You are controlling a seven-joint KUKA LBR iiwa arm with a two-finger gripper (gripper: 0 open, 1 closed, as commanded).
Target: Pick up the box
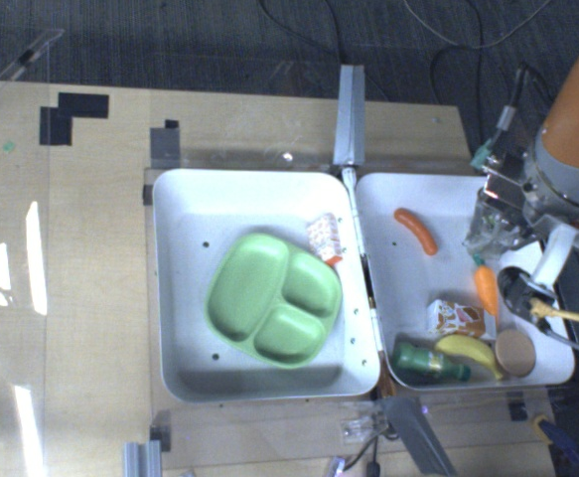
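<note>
Gripper [492, 229] low at right bin's [388, 266] right edge, state indeterminate; box [456, 318] near front edge, untouched.

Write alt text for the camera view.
A grey and orange robot arm's gripper hangs over the right bin, which holds a small box, sausage, carrot, banana and bottle. The left bin holds a green divided plate and a wrapper.

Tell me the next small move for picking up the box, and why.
Probably shift the gripper toward the near edge of the right bin and over the box. The gripper now hangs by the bin's right side, above the carrot, while the box lies nearer the camera, beside the banana.
</note>
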